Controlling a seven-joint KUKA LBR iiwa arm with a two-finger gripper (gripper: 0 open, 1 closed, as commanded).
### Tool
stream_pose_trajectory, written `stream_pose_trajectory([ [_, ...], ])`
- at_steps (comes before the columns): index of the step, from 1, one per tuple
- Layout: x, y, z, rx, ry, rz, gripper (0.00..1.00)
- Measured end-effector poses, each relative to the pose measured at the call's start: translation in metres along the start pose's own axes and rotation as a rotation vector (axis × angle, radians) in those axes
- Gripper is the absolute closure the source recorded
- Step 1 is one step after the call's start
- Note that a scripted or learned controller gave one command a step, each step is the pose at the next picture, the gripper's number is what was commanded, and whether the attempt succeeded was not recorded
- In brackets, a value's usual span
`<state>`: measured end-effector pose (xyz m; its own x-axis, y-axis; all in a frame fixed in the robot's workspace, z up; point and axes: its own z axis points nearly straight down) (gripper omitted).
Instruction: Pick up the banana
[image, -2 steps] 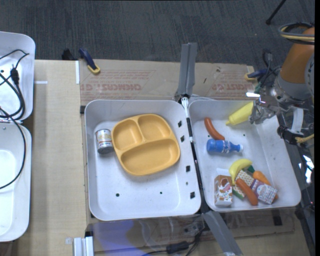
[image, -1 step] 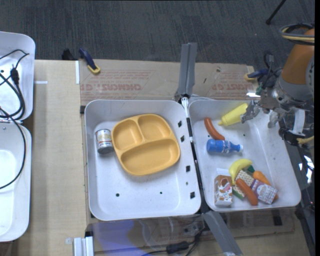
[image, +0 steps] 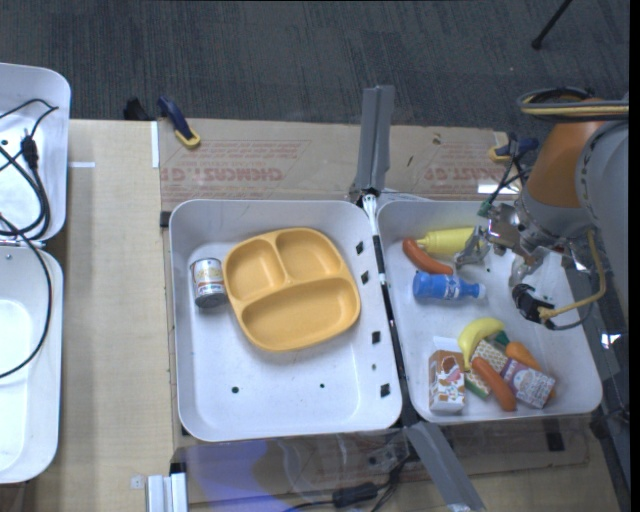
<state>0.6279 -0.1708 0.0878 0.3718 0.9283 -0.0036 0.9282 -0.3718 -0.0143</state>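
Down in the right bin (image: 580, 330), the banana (image: 479, 335) lies near the front, crowded: a cracker pack (image: 490, 357) and a carrot (image: 494, 384) touch it, a juice carton (image: 447, 381) sits just beside. The gripper (image: 497, 248) hangs over the bin's back part (whether it is apart or together, I cannot tell), near a blue bottle (image: 447, 289), a hot dog (image: 428, 256) and a mustard bottle (image: 447, 239). Bare floor lies between bottle and banana. The left bin (image: 290, 400) holds a yellow plate (image: 292, 288) and a can (image: 208, 282).

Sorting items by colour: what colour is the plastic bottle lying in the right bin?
Blue, with a white cap: the plastic bottle shows best in the camera view.
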Motion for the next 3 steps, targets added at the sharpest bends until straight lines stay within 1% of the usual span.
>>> stream_pose_trajectory([
  [1, 0.056, 0.002, 0.002, 0.015, -0.006, -0.167, 0.0],
  [2, 0.05, 0.002, -0.007, 0.02, -0.014, -0.161, 1.0],
  [3, 0.021, 0.022, -0.071, -0.009, -0.002, -0.278, 1.0],
])
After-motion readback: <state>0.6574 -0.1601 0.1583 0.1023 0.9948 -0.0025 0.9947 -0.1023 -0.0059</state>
